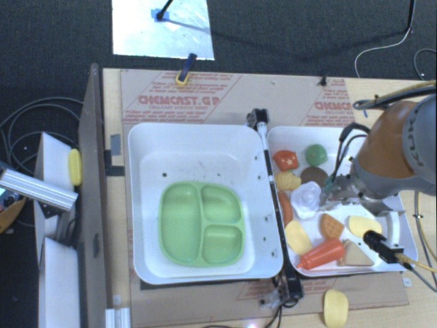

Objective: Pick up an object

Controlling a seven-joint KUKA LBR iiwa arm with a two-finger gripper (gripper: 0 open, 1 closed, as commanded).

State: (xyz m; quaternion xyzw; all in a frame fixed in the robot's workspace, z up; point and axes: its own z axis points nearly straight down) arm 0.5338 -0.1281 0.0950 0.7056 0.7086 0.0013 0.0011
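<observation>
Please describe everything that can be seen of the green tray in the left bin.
The green tray is pale green and looks like smooth plastic. It is a rounded rectangle with three compartments: one long one on the left and two smaller ones on the right, one above the other. It lies flat, open side up, on the floor of the left bin, toward the near wall. No compartment has anything in it. Only the bin floor touches it.

Showing a bulky grey arm (418,132) wearing a broad orange band (384,149) above the wrist, trailing thin black cables (348,139) along its side, narrowing into a grey wrist (362,183).
</observation>
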